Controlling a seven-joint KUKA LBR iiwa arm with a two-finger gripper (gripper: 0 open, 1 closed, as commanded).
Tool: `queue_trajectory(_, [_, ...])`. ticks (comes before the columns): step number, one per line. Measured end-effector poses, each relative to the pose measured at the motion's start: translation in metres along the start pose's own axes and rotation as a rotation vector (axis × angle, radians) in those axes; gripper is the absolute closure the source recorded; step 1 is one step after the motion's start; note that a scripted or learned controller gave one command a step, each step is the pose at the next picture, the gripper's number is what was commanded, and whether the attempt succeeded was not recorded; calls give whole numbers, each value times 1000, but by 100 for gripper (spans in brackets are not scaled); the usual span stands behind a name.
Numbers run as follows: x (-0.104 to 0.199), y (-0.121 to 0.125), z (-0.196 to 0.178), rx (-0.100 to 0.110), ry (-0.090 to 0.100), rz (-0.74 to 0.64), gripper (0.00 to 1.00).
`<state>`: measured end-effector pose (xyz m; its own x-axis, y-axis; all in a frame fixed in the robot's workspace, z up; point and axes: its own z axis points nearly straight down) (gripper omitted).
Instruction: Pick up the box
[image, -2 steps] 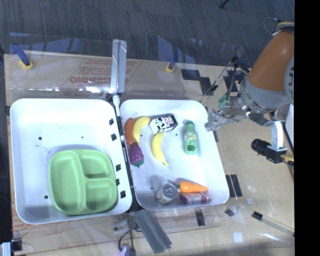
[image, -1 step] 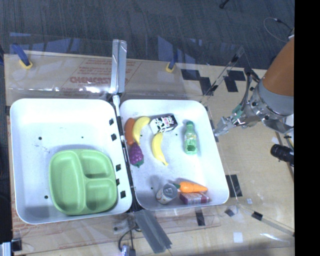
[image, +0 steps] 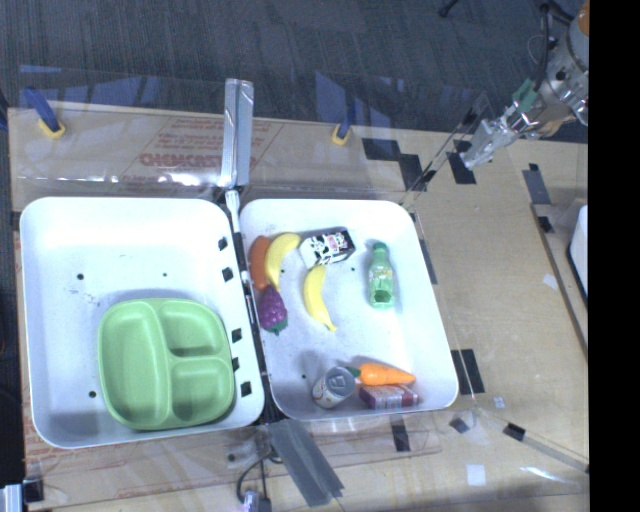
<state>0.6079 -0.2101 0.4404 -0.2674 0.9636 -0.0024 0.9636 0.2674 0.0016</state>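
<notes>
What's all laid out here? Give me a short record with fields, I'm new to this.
left bin: holds a green divided plate
right bin: holds the items below
box: small, black and white, near the far edge
bananas: two, one beside the box, one nearer the middle
green bottle: right of the box
near edge: can, carrot, reddish packet
gripper: up at the far right, outside the bins, away from the box
</notes>
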Motion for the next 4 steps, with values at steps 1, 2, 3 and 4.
queue_trajectory(1, [4,-1,-2,2,1,-17,100])
queue_trajectory(2, [4,-1,-2,3,1,-17,0])
queue_trajectory(3, [5,1,-12,3,0,-24,100])
queue_trajectory(4, [5,1,-12,3,0,-24,0])
